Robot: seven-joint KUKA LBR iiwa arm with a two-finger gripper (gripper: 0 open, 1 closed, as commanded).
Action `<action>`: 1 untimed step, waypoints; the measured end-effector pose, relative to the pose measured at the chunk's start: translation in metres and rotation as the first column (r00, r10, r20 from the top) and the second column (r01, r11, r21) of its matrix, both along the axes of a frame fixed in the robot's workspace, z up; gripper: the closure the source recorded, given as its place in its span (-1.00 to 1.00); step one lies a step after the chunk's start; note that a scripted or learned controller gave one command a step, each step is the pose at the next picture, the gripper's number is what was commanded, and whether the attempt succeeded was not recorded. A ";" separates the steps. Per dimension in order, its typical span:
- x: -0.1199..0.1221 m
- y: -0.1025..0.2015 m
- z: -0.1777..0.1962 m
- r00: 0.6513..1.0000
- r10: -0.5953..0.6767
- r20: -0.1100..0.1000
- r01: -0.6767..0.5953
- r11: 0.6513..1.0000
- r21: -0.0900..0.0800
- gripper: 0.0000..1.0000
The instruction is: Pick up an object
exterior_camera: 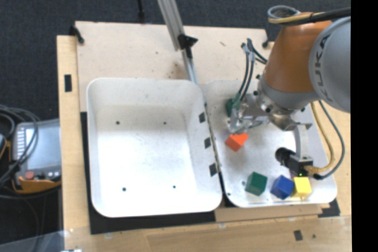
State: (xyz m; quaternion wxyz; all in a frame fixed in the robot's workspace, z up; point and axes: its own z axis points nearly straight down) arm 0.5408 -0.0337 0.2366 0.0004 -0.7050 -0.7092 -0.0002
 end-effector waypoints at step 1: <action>-0.011 0.052 0.010 1.000 0.002 0.000 -0.002 1.000 0.002 1.00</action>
